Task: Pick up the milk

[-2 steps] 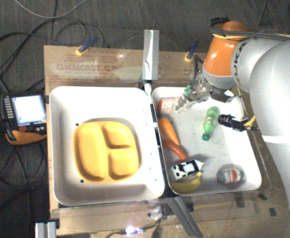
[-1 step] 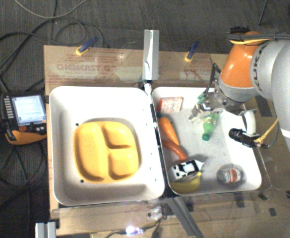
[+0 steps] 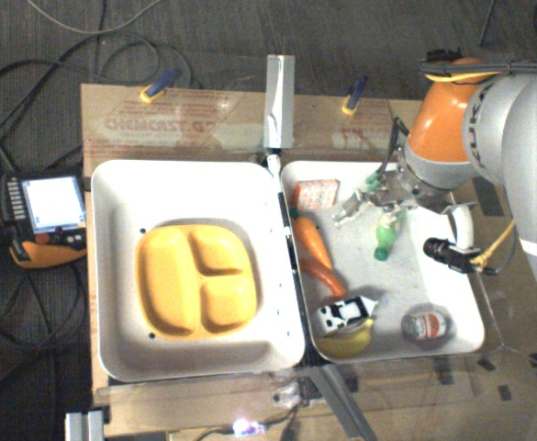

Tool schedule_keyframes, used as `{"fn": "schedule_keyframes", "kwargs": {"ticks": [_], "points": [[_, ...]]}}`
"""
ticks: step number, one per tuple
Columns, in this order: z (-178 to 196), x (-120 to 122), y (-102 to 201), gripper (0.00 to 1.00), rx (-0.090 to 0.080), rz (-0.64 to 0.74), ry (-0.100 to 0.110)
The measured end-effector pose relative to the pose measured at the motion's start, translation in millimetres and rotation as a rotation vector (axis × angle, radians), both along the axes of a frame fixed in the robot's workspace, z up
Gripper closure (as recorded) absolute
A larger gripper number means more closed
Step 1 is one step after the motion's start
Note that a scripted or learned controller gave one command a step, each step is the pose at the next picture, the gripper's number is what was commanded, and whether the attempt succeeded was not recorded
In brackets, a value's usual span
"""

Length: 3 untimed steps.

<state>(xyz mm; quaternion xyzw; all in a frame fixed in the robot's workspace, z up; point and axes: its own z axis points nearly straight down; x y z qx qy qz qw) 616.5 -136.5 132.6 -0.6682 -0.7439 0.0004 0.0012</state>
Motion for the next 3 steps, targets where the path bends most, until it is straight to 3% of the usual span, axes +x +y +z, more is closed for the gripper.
{"fn": "schedule_keyframes", "kwargs": {"ticks": [1,3], "points": [[-43.2,44.9,27.5,0.00,-0.006,0.077,-0.010],[-43.2,44.9,27.5,0.00,-0.007,0.077,-0.010]]}}
